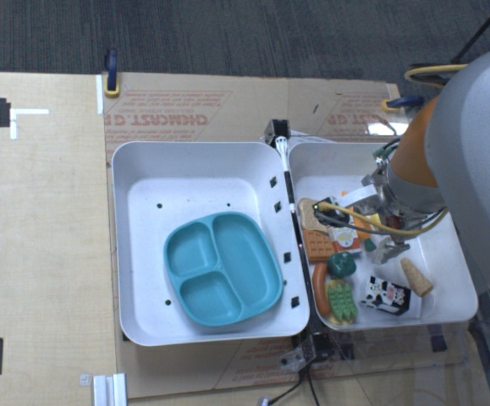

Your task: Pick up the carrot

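Jaws hidden, can't tell their gap; the carrot (pixel 367 245), right of centre, looks light, stiff: grip mid-body.

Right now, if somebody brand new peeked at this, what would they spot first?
Probably the big turquoise divided plate, lying alone in the left white bin. Next comes the bulky grey robot arm with its orange band, reaching in from the right over the right white bin. Below it sits a jumble of toy food, including a waffle, a little black-and-white cow carton and an ice cream cone.
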### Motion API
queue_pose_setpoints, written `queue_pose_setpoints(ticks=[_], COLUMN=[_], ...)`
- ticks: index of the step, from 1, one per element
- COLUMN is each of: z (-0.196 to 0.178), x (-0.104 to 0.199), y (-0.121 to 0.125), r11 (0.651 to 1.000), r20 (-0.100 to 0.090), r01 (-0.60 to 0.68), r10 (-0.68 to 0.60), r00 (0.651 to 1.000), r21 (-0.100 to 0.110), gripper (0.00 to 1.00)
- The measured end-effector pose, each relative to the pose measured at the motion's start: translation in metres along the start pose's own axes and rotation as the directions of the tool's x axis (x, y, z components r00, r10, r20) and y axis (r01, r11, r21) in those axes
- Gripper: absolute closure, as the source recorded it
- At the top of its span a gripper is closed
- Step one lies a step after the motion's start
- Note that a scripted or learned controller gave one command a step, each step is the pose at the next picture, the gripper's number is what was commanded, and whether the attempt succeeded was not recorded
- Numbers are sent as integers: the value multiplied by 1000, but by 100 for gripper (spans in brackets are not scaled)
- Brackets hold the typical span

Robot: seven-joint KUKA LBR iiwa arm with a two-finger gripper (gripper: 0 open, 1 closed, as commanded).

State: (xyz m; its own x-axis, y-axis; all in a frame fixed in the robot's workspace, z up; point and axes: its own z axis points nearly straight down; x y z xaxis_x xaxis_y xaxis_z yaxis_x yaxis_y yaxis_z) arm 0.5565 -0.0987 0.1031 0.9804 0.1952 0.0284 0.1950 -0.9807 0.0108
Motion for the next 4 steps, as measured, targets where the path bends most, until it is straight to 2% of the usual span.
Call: queue_pose_setpoints(ticks=[1,2,3,4], z=[-62,3,2,2], x=[-4,15,12,2], y=[52,3,-1,-2], r11=[1000,1000,999,1000], r20=[33,6,4,2], r01=[1,11,47,10], r10=[-1,-11,-47,-10], r00=[999,1000,999,1000], r21=[13,3,3,2], gripper=[0,0,0,0])
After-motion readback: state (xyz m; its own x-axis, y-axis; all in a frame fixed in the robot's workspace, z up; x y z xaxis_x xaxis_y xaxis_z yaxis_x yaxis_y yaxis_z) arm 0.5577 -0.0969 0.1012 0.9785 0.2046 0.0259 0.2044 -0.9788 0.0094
